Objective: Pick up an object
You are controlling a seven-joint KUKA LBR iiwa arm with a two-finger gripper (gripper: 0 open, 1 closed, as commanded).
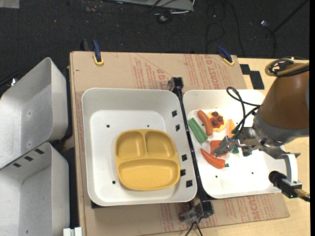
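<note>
Looking down at a slant: two shallow white bins sit side by side on a bench, and the arm reaches in from the right side of the view.
Arm: the grey arm with its orange band hangs over the right bin, its wrist angled down and toward the bin's left half.
Gripper: the gripper is low among a cluster of small toy foods in the right bin.
Fingers: dark and small in the view; whether they are apart, together, or clamped on anything cannot be told.
Nearest object: a red pepper-shaped piece lies just below and slightly left of the gripper, close beside it; contact cannot be judged.
Its long axis: it runs diagonally, from upper left to lower right.
Other objects: a green stick-shaped piece lies up and to the left of the gripper, tilted along a similar diagonal; an orange sausage-shaped piece lies just beside it; a small yellow piece with dark spots sits above.
Left bin: the left bin holds a yellow divided plate, well apart from the gripper.
Judgement: the red piece looks the likeliest target, and a grasp would go best with the fingers closing across its diagonal length.
</note>
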